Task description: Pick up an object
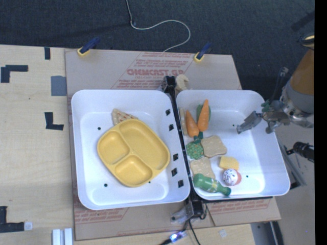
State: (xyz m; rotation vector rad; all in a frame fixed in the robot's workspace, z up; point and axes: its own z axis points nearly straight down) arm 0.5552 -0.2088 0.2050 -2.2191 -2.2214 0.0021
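Note:
The right bin (255,152) holds several toy foods along its left side. Two orange carrots (203,115) lie at the top, with a green broccoli piece (194,149) and a tan bread slice (213,146) below them. Further down are a yellow cheese wedge (229,163), a white ball with red marks (230,177), a green bottle (210,184) and a pale slice (199,166). My gripper (254,129) hovers over the bin's upper right part, open, with nothing between its fingers. It is well right of the foods.
The left bin (87,137) carries a yellow divided plate (133,152) with a tan waffle piece (120,117) poking out from under its top edge. A black divider (176,137) runs between the bins. A white cable (163,24) lies behind them.

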